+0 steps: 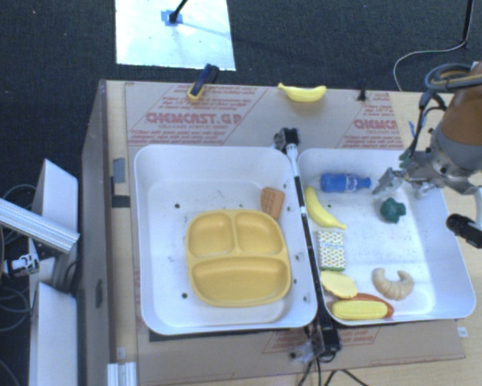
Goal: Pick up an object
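In the right bin (454, 284) lie a blue bottle (344, 183), a yellow banana (321, 208), a dark green broccoli piece (393, 209), a checkered block (331, 249), a croissant (393, 283), a yellow slice (338, 283) and a yellow-and-red piece (361, 308). My gripper (403, 185) hangs at the bin's back right, just above and behind the broccoli piece, to the right of the bottle. Its fingers (385, 183) stand spread apart with nothing between them.
The left bin (164, 215) holds a yellow divided plate (237, 257) and a brown cone (272, 202). A second yellow banana (302, 92) and a yellow-and-blue tool (201, 82) lie on the board behind the bins. A black bar (298, 191) runs between the bins.
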Robot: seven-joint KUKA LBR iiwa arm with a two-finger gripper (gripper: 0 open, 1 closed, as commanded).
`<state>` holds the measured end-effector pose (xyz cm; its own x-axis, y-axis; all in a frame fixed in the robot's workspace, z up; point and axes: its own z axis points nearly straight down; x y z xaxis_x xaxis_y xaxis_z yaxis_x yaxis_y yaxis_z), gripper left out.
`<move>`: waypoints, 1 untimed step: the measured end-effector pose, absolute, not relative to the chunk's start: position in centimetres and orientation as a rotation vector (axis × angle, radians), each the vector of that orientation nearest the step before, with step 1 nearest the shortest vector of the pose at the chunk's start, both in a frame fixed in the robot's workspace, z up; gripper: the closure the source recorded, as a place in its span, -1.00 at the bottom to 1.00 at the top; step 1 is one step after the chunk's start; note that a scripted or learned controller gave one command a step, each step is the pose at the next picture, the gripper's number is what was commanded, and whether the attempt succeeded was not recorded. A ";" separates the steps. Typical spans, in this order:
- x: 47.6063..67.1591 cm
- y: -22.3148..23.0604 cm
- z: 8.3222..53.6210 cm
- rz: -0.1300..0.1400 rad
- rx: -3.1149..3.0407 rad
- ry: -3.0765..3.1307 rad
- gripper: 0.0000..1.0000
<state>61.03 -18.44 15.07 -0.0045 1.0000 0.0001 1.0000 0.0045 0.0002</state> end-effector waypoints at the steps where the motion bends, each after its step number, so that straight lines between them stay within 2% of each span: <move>1: 60.2 -18.3 8.6 0.000 2.220 2.223 -1.00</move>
